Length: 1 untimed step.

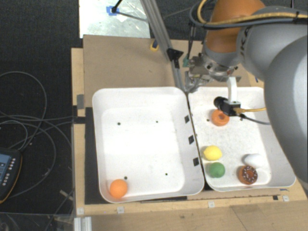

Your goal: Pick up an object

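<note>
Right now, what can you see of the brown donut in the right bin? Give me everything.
The brown donut is a small dark-brown ring with pale speckles on top, like sprinkles, and a small centre hole. It looks like a toy, though the material can't be told. It lies flat on the floor of the right bin, in the near corner by the outer wall. A white object sits just behind it, close or touching. The green ball lies apart to its left. Nothing grips it.
</note>
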### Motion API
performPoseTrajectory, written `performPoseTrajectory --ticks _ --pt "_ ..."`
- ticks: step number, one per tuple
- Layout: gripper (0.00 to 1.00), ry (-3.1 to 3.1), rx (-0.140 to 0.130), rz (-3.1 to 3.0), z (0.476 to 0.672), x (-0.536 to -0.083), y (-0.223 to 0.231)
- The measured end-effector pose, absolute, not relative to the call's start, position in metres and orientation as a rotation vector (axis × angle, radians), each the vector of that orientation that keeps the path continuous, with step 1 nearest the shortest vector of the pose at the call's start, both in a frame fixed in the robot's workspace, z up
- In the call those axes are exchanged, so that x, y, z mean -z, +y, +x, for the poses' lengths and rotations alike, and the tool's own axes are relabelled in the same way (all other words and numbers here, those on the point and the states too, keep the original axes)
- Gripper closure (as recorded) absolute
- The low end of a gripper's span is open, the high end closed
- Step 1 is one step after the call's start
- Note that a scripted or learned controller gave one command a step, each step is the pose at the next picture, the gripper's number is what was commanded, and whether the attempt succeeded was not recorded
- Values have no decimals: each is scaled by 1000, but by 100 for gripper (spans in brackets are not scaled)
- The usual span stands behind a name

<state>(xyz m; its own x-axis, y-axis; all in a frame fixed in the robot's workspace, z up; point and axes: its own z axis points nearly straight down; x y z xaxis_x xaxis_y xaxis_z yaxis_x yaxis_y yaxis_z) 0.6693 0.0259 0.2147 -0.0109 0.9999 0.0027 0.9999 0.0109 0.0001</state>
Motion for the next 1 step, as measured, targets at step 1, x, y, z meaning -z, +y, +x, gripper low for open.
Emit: performPoseTrajectory --ticks 1 --pt "100 -2233 4 -2207 656 -221 85"
